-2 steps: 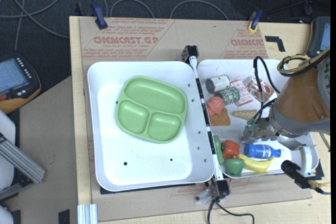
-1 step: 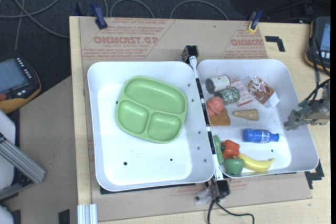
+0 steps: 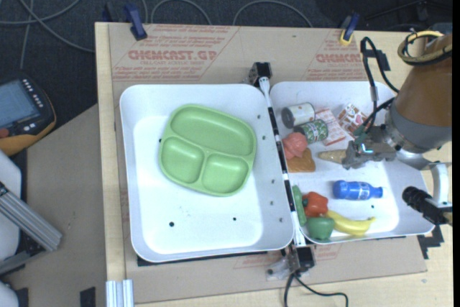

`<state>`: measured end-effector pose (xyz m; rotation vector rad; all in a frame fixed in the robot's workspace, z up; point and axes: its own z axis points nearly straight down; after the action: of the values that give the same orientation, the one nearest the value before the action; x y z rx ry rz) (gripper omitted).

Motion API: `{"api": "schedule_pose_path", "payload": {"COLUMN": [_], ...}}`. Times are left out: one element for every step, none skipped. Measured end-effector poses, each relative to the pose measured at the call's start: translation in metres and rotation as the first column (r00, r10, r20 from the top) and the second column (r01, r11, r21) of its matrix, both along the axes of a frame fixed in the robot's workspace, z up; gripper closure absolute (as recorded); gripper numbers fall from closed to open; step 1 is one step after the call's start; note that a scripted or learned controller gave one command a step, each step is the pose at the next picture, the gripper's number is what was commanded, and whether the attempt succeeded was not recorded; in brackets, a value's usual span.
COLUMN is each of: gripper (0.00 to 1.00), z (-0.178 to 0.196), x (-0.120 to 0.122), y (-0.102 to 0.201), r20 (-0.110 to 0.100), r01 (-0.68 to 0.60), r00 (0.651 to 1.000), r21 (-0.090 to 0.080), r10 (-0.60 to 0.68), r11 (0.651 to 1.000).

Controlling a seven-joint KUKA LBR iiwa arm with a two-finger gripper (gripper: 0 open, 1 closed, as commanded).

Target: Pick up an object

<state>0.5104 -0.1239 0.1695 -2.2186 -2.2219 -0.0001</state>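
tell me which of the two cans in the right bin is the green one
The green can, lying nearer the camera, just below the silver can.

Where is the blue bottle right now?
The blue bottle lies on its side in the right bin, near its front, just above the banana and below the tool.

You had a grey arm (image 3: 425,129) with a broad orange band (image 3: 425,86) above the wrist, black cables (image 3: 372,72) looped along it, and a small dark two-finger gripper (image 3: 357,157).
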Motion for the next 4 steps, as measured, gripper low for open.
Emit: {"api": "schedule_pose_path", "payload": {"gripper": [0.0, 0.0, 0.0, 0.0], "z": [0.0, -0.086, -0.086, -0.087], "x": [0.0, 0.081, 0.121, 0.151], "y": [-0.001, -0.026, -0.058, -0.046], "r20": [0.0, 0.0, -0.027, -0.022], "r01": [0.001, 0.001, -0.001, 0.007], "r00": [1.0, 1.0, 1.0, 1.0], "r21": [-0.001, -0.001, 0.017, -0.002], "r10": [-0.001, -0.001, 0.002, -0.007], "r11": [1.0, 1.0, 1.0, 1.0]}}
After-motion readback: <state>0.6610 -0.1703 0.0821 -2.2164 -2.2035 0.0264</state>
